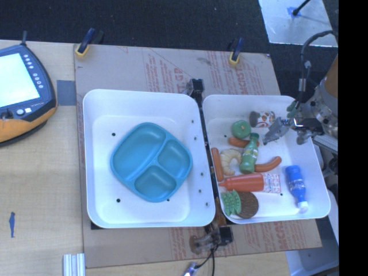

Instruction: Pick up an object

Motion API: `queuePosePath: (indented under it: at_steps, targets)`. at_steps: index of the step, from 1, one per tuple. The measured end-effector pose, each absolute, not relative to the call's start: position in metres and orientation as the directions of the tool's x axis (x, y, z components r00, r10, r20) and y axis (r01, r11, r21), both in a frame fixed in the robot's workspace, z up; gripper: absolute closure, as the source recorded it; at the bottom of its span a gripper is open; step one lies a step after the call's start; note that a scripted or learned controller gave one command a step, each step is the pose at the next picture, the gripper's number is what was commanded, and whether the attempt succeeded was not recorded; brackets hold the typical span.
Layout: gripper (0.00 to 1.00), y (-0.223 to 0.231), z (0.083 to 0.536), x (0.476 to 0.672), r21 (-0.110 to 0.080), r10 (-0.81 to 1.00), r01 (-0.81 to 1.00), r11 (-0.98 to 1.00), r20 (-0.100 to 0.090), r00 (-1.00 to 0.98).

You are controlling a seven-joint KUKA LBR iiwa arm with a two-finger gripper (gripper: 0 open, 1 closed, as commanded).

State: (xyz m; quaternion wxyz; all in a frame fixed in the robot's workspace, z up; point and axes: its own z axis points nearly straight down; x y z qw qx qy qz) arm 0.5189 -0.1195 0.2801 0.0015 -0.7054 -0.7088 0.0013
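While the hand [280, 129] hovers over the right bin [322, 209] by the toy food, can't tell its grip; blue plate [150, 162] sits in the left bin [91, 154].

Pretty basic setup here: a light wood bench [40, 177] with a big sheet of printed cardboard [172, 68] clamped on top by two blue-and-yellow clamps [85, 42] at the back edge. Dark carpet-looking floor [144, 10] behind it, with a bright patch of light [293, 13] at top right. A teach pendant [23, 91] sits at the left.
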Motion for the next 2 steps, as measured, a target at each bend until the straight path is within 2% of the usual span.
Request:
queuePosePath:
  at_steps: [1,2]
  targets:
    - [0.00,-0.159,0.115,0.527,0.008,1.000,1.000,0.004,-0.004,-0.004]
    - [0.00,-0.137,0.091,0.572,-0.005,1.000,1.000,0.007,-0.001,-0.007]
